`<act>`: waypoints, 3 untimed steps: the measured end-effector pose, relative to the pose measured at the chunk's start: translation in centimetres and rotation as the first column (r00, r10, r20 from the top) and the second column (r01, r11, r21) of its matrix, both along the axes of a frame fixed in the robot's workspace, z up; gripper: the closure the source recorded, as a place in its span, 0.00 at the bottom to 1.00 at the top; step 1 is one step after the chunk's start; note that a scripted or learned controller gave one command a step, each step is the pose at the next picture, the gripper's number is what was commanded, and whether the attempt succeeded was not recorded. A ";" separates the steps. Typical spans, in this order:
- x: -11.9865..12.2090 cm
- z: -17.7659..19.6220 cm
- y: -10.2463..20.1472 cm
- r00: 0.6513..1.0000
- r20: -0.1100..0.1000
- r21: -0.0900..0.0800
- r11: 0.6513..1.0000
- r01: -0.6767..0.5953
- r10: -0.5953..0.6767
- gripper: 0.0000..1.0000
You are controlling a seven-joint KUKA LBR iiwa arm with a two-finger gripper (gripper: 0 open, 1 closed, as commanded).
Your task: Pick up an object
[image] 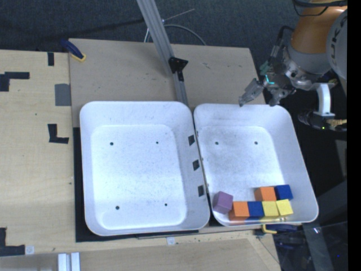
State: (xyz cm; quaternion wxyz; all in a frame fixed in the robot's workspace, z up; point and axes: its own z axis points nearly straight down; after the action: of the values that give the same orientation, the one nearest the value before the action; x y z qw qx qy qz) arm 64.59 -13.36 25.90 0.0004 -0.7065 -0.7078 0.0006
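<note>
Camera view from above the bench has the gripper [252, 95] hanging over the far rim of the right bin [293, 145], well up from the floor of it, with nothing between its fingers that I can make out; whether those fingers are spread or closed I cannot tell from here, they are too small and dark against the bench. The things worth picking all sit crowded in the near corner of that bin: a purple block [224, 201] a little apart on the left, then an orange block [241, 209], a blue block [255, 208], two yellow blocks [277, 208] in a row, with another orange block [265, 193] and another blue block [283, 192] just behind. The left bin [90, 151] lies beside it. To my eye this is the approach, no grasp begun. The next move calls for travelling across the bin toward the near corner and descending; the purple block looks the easiest, standing free of its neighbours.
</note>
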 end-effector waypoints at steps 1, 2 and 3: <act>3.5 -7.9 1.3 1.000 -0.007 0.001 1.000 -0.001 0.001 0.00; 3.4 -12.4 2.6 1.000 -0.005 0.000 1.000 0.000 0.000 0.00; 3.2 -16.7 3.8 1.000 -0.021 -0.008 1.000 0.002 -0.003 0.00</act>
State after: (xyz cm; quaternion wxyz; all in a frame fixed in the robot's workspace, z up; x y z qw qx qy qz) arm 67.77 -9.52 9.23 0.0051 -0.7073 -0.7069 0.0108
